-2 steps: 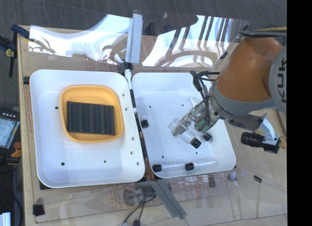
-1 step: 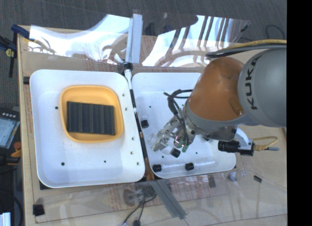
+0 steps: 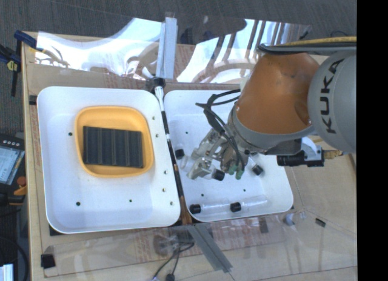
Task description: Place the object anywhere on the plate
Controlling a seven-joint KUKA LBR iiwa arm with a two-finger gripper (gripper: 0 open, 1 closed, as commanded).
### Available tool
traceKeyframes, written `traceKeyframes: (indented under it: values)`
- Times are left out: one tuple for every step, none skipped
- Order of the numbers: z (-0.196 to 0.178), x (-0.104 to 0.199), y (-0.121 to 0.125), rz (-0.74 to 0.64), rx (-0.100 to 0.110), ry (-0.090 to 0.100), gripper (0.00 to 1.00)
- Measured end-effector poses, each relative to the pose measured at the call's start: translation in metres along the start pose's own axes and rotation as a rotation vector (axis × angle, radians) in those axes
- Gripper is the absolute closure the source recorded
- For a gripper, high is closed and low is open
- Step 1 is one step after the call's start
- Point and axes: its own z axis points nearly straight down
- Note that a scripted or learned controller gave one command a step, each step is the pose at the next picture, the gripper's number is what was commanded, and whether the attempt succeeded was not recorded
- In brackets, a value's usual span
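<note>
Reaching down in the right bin point(image 3: 276, 198), the gripper point(image 3: 206, 166) hides its object; I cannot tell its state or how the object handles.

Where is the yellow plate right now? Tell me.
The yellow plate lies in the left white bin, toward its upper middle, with a dark ribbed insert on it; the gripper is over the right bin.

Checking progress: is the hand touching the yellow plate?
Apart. In the camera view the hand hangs over the right bin, while the yellow plate lies in the left bin.
</note>
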Motion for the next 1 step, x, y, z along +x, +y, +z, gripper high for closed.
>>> traceKeyframes:
  values:
    - [0.0315,-0.0653,0.0160,-0.167,0.001,0.004,1.00]
